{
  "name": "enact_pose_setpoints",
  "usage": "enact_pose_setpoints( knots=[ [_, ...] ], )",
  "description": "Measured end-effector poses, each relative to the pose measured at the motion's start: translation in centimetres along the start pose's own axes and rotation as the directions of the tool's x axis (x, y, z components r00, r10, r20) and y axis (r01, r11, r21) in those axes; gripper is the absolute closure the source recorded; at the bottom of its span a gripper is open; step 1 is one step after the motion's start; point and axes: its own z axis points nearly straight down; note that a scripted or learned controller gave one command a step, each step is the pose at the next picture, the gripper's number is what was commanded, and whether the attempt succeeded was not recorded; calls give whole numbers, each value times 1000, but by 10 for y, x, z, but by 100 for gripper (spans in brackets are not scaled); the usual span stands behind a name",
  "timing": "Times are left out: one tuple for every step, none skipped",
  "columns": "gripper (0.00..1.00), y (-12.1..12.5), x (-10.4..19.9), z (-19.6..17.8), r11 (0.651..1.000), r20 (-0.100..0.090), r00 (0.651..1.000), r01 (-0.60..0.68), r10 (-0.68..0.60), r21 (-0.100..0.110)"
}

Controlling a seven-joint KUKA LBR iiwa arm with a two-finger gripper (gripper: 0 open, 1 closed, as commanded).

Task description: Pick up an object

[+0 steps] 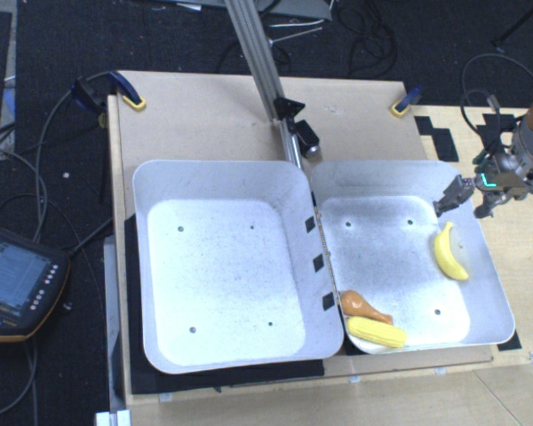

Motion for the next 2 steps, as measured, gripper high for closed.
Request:
enact_pose_setpoints(
  knots=[
    [0, 0, 0, 0, 1000, 0, 1000, 0, 0, 0],
    [0, 5, -4, 60, 1000, -1, 1000, 0, 1, 5]
  ],
)
